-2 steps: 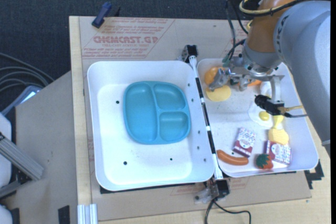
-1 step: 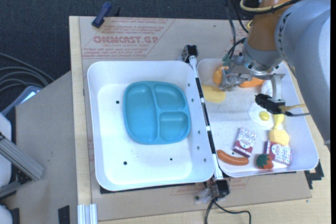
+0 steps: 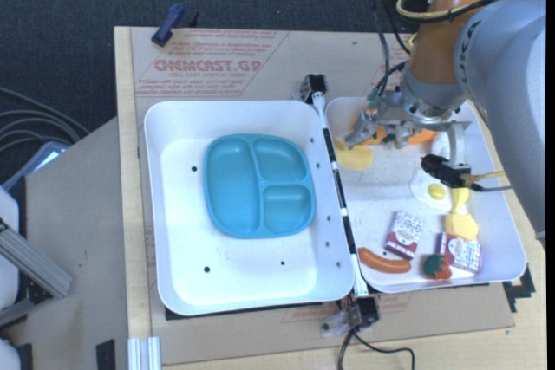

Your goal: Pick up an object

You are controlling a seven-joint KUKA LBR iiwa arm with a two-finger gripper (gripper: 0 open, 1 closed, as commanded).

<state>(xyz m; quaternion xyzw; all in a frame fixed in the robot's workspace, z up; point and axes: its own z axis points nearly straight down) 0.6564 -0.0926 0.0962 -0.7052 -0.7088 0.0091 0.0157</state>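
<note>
Two shallow white bins are seen side by side on the desk (image 3: pixel 199 65); the left bin (image 3: pixel 173 264) carries a blue divided tray (image 3: pixel 258 185), while the right bin (image 3: pixel 503 260) holds the small items from which one is to be picked. The end effector (image 3: pixel 384 131) is lowered into the far end of the right bin, just above a yellow piece (image 3: pixel 355 158) and beside an orange piece (image 3: pixel 420 136); whether it is spread or pressed together cannot be told, and nothing is seen between its tips. Nearer the front, a sausage (image 3: pixel 384 261), two small red-and-white packets (image 3: pixel 405 233), a strawberry (image 3: pixel 435 266) and a fried egg (image 3: pixel 434 189) lie untouched. No object is judged to be lifted yet: the reach is made, while the grasp and the raise are left to do.
</note>
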